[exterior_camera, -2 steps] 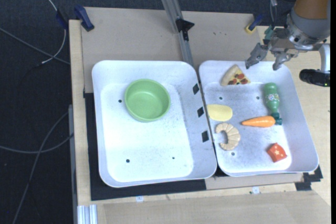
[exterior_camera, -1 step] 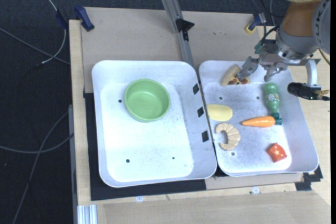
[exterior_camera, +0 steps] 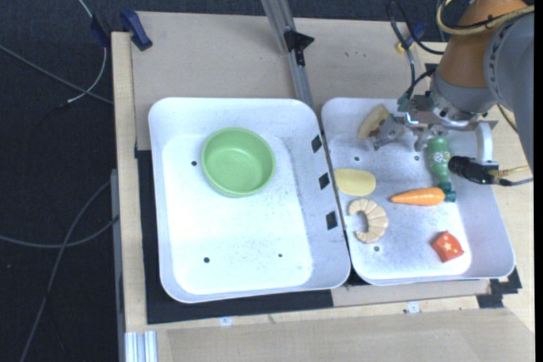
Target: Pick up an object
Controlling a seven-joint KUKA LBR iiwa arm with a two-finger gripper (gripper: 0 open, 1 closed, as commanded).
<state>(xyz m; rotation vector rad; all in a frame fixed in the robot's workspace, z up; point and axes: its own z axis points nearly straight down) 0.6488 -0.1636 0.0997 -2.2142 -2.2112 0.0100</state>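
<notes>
gripper [exterior_camera: 397, 130] hovers just beside tan object [exterior_camera: 372, 122] in right bin [exterior_camera: 484, 254].

The grey arm with its orange band [exterior_camera: 484, 38] runs off the right edge, and its wrist hides the top of the green bottle [exterior_camera: 439, 158].

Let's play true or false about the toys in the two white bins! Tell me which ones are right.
1. The green bowl sits in the left bin. True.
2. The carrot lies in the left bin. False: it lies in the right bin.
3. The red toy is nearer the front edge than the carrot. True.
4. The gripper hangs over the green bowl. False: it is over the right bin's back part.
5. The yellow piece lies beside the bowl. False: it is in the right bin.
</notes>
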